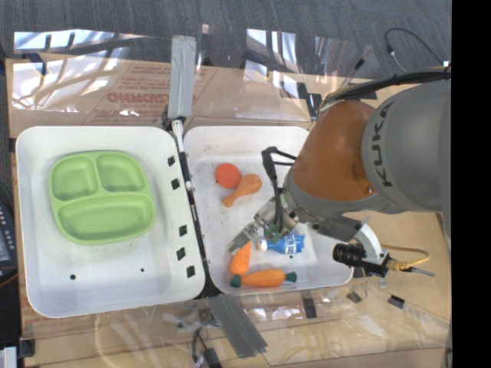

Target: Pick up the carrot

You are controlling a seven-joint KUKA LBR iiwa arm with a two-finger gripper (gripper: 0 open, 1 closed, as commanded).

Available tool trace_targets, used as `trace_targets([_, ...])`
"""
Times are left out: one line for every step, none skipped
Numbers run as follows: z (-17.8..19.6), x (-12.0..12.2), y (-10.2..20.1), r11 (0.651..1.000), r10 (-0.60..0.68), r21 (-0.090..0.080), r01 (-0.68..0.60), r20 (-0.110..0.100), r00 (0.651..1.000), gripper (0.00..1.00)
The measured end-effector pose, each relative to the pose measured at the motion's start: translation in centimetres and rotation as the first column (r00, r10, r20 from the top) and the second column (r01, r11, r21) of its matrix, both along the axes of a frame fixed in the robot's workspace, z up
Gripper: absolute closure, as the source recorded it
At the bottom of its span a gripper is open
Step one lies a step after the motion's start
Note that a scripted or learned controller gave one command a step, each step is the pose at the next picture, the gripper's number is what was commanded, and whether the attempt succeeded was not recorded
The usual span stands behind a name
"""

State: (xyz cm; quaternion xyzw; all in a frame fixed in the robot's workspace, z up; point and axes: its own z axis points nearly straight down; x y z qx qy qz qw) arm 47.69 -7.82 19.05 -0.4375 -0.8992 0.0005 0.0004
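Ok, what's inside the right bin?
The right bin holds two carrots, one lying flat and a smaller one, an orange ball, a drumstick and a blue item. The gripper is above them. The arm covers the bin's right side.

bright, even overhead light; the white bins (100,282) are near overexposed. strong glare streaks cross the clear sheeting (69,52) along the upper edge. the arm (383,159) casts a soft shadow into the right bin (207,198). focus mildly soft overall.
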Motion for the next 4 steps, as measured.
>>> trace_targets([0.0,0.0,0.0,1.000,0.000,0.000,0.000,0.000,1.000,0.00])
trace_targets([-10.0,-0.1,-3.0,0.966,0.257,0.003,-0.257,-0.003,0.966,0.00])
trace_targets([-10.0,0.0,-6.7,0.993,-0.117,0.000,0.117,0.000,0.993,0.00])
trace_targets([-9.9,0.1,-11.0,0.950,-0.312,0.001,0.312,0.002,0.950,0.00])
